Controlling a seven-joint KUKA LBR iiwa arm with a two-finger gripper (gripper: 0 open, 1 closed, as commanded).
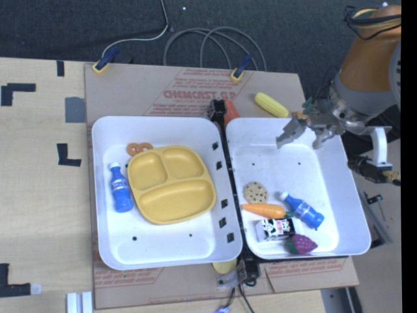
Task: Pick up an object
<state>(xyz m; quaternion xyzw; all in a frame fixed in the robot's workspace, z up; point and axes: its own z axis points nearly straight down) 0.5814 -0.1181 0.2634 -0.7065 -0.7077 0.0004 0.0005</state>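
Grapes, carton and carrot lie untouched while the gripper hovers open-jawed and empty, nothing picked yet.

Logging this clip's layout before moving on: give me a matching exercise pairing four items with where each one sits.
Things:
1. yellow divided plate
2. cookie
3. corn cob
4. purple grapes

Places:
A. on the cardboard beyond the bins
B. near corner of the right bin
C. middle of the left bin
D. right bin, just above the carrot

Pairs: 1-C, 2-D, 3-A, 4-B
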